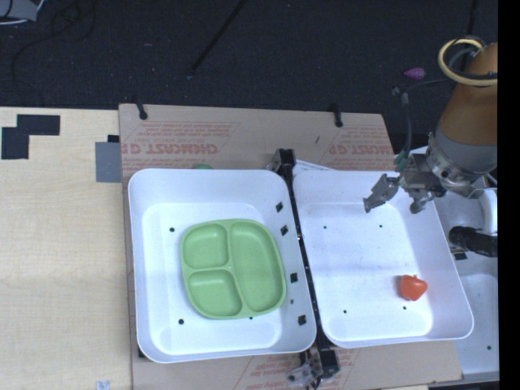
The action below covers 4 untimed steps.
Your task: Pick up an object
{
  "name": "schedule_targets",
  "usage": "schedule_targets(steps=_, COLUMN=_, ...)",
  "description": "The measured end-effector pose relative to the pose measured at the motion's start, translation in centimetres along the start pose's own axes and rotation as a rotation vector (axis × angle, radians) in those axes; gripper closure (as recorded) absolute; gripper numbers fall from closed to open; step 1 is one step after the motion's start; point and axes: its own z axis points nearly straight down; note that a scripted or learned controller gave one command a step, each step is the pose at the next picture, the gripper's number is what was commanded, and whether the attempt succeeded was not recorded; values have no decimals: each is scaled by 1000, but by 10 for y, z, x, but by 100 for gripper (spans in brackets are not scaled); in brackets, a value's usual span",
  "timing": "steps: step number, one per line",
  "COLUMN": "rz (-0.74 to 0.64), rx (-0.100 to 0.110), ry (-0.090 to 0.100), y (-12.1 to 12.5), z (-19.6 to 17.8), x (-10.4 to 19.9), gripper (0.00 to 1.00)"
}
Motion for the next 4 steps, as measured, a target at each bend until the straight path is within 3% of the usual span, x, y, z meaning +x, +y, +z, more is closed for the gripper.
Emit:
schedule_targets(steps=1, rz=-2, rx=-12, ry=-2, y=2, z=-8, x=0, gripper=0)
schedule_targets(steps=4, rz=-1, rx=-10, ry=-1, y=4, z=145, x=14, gripper=0)
